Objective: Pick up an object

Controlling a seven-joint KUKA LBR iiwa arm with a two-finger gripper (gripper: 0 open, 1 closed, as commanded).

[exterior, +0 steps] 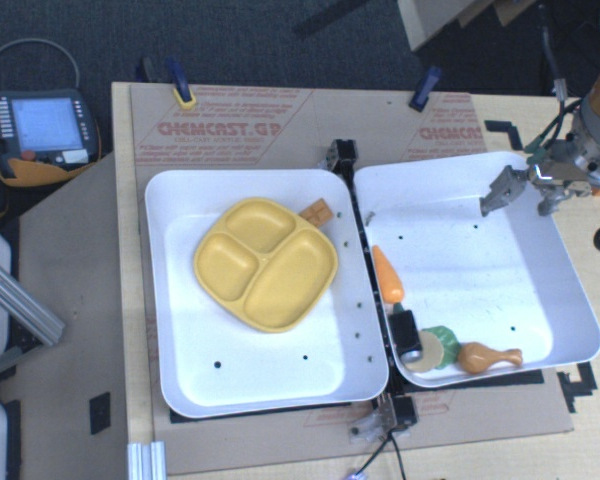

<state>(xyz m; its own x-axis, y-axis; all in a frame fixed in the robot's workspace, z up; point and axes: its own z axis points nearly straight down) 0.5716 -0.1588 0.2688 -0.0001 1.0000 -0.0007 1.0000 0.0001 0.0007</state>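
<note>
My gripper hangs over the far right part of the right bin, fingers spread open with nothing between them. An orange carrot lies along that bin's left wall. Near the front left corner sit a black block, a green and tan round piece and a brown drumstick-shaped toy. All of these lie well to the front left of the gripper. In the left bin rests a yellow divided plate, with a small brown block at its far right edge.
The bins stand on a cardboard sheet held by blue clamps at the far edge. A teach pendant lies off the bench at the far left. Black clips join the bins at their shared wall.
</note>
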